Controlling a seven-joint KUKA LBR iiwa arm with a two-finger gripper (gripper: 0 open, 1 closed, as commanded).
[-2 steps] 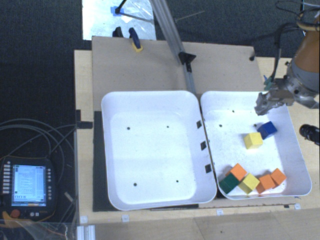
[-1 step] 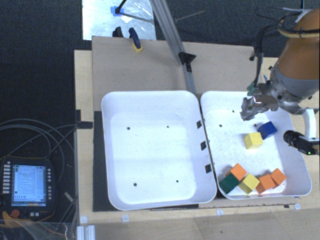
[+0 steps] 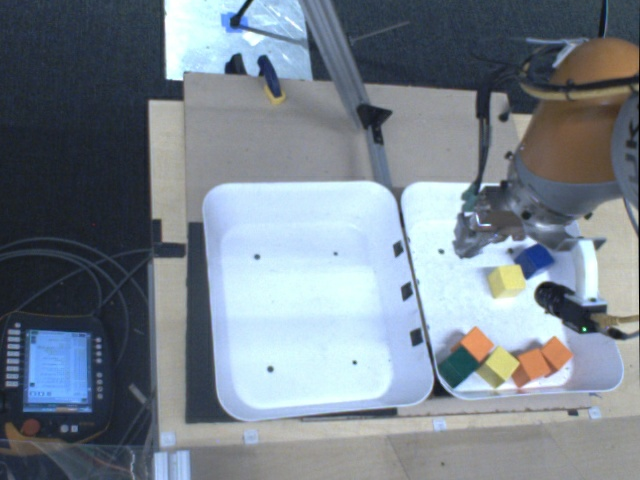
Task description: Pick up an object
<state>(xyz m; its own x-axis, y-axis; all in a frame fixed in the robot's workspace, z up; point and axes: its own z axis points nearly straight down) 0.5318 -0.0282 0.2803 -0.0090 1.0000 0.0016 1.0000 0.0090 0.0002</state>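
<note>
**Inspector:** White plastic, two shallow bins side by side on the surface [image 3: 300,133]. The left bin [image 3: 300,203] carries no blocks. The right bin [image 3: 440,218] carries all of them.

**Clerk:** Where do the blocks lie?

**Inspector:** A yellow block [image 3: 506,280] sits mid-bin, with a blue block [image 3: 535,259] just beside it, toward the arm. A cluster lies along the near wall: a green block [image 3: 458,367], an orange block [image 3: 477,344], a second yellow block [image 3: 497,368], and two more orange blocks [image 3: 545,359] next to each other.

**Clerk:** And the pincer?

**Inspector:** The pincer [image 3: 474,236] hangs over the far part of the right bin, near the yellow and blue blocks but apart from both. I cannot tell whether it is spread or pressed together; the metal parts blur into one mass. I see no block in it.

**Clerk:** Which step is in hand?

**Inspector:** In my judgement, the approach. Nothing is picked up yet.

**Clerk:** What does the next move call for?

**Inspector:** I judge the mid-bin yellow block the likeliest target, being nearest. The pincer would need to shift toward it, line up squarely over it, and come down without knocking the blue neighbour. The close spacing of those two is the risk.
</note>
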